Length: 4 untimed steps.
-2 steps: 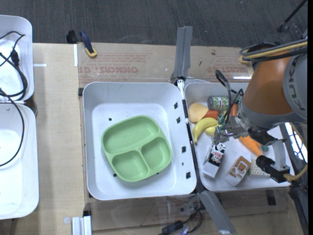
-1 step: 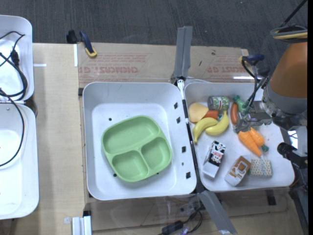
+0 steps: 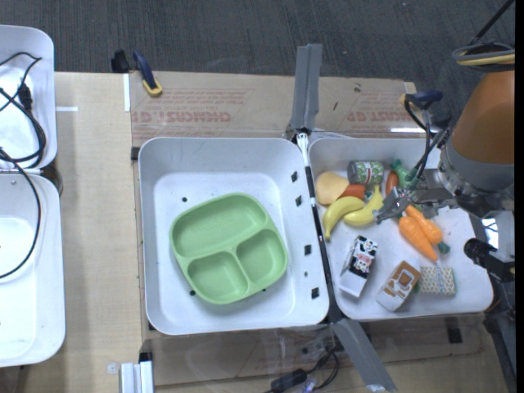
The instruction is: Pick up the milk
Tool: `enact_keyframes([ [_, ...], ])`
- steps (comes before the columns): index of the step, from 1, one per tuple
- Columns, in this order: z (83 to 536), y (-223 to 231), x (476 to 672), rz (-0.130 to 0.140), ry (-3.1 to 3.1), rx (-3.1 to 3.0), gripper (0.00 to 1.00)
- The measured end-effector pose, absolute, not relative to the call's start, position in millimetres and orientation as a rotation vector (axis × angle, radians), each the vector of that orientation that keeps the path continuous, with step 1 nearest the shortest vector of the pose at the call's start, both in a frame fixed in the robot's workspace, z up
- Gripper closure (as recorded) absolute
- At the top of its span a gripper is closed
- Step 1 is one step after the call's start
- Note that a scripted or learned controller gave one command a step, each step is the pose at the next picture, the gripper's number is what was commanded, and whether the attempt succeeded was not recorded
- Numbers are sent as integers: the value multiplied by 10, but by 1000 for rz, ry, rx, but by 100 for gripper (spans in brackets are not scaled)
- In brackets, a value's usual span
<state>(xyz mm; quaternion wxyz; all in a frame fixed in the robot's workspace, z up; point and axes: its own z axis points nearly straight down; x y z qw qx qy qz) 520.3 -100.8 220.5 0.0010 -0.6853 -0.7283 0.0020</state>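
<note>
The milk [image 3: 359,265] is a small carton with a cow print, lying on its side in the right bin [image 3: 475,301], close to the bin's left wall. It looks like a light toy box, stiff enough to keep its shape under a moderate squeeze, with smooth printed faces that may slip. In my judgement the best hold is across its two long flat sides, near the middle, so it does not swing or tip when lifted.

The pincer [image 3: 391,205] is higher in the view, over the crowded part of the bin, just beside the bananas [image 3: 348,213] and the carrots [image 3: 421,231]. Its metal parts are small and dark against the toys, so I cannot tell how far open it is, and I see nothing clearly between them.

The milk lies below and to the left of the pincer in the view, apart from it, with free white floor around it. A brown carton [image 3: 399,284] lies near the milk on its right, not touching. The left bin [image 3: 155,219] holds a green tray [image 3: 228,248].
</note>
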Motion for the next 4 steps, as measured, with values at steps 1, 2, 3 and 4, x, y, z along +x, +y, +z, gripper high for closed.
enact_keyframes([
  [1,1102,-1111,4865,-16,-2178,-2276,0],
  [2,1051,-1027,4872,-22,-2343,-2143,0],
  [3,1044,-995,5365,-17,-2295,-2166,0],
  [4,1178,-964,5407,-35,-2301,-2163,100],
])
